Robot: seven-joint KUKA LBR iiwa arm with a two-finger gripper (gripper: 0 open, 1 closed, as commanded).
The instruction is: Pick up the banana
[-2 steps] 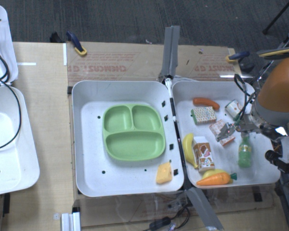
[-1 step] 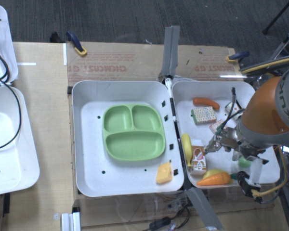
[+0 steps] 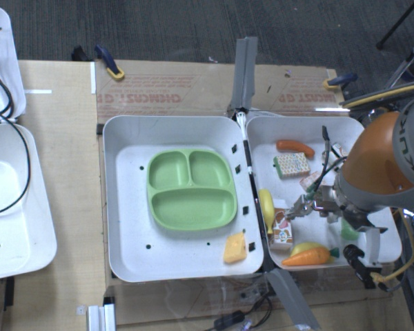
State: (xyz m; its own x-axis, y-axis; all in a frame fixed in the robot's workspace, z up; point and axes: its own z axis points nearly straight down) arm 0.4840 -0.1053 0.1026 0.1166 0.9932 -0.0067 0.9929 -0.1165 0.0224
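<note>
The banana (image 3: 265,209) is yellow and lies lengthwise against the left wall of the right bin (image 3: 262,131). My gripper (image 3: 298,209) hangs low over that bin, just right of the banana and above a small red and white carton (image 3: 281,233). The grey arm with its orange band (image 3: 379,161) reaches in from the right and hides the bin's right side. Nothing of the banana shows inside the gripper.
The right bin also holds an orange sausage-like piece (image 3: 294,145), a speckled beige block (image 3: 291,164), a toy carrot (image 3: 308,256) beside a yellow fruit (image 3: 305,247), and a green item (image 3: 348,230). In the left bin (image 3: 117,185) lie a green divided plate (image 3: 191,188) and a cheese wedge (image 3: 235,248).
</note>
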